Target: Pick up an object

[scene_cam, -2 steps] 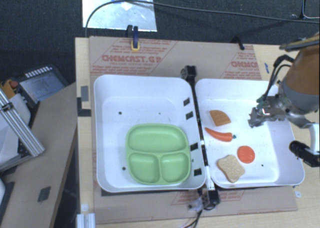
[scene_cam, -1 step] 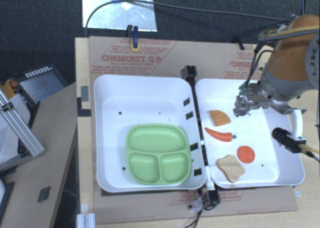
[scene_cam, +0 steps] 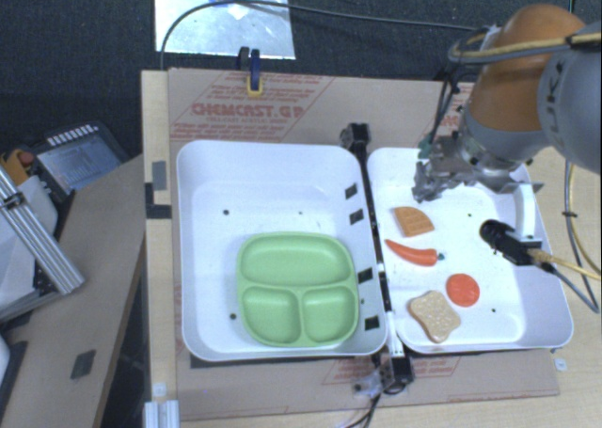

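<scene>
we see the arm [scene_cam: 527,69] reach in from the right, bent down over the right bin [scene_cam: 546,323]. its hand [scene_cam: 431,186] hangs just above the orange wedge [scene_cam: 413,221]; we cannot tell its grip. chili [scene_cam: 411,252], tomato slice [scene_cam: 462,290] and bread [scene_cam: 434,314] lie nearby.

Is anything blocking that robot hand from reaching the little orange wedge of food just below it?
Nothing visible does. The end effector hangs just above the orange wedge in the right bin, with bare white floor between them; the red pepper lies beyond.
</scene>
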Motion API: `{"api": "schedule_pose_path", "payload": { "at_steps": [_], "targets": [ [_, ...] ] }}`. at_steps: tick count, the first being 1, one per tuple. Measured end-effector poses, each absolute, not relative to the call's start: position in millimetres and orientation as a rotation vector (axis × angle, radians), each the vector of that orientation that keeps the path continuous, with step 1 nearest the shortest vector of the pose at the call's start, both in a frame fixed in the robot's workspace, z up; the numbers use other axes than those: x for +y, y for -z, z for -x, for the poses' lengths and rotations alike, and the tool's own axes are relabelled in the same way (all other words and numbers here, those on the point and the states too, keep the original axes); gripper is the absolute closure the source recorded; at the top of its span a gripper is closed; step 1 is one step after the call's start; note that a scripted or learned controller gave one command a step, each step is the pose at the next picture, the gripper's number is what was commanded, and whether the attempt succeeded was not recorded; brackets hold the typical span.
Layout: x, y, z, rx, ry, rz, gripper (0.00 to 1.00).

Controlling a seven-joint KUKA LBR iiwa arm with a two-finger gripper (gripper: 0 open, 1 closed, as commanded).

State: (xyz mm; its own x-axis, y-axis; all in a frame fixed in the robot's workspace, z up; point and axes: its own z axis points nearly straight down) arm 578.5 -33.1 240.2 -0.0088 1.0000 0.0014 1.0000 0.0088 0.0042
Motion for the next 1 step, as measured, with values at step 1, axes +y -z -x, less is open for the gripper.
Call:
{"api": "schedule_pose_path", "payload": {
  "at_steps": [1],
  "targets": [
    [11.7,-227.3,-599.9,2.231,-0.004,-2.211,1.00]
  ]
}}
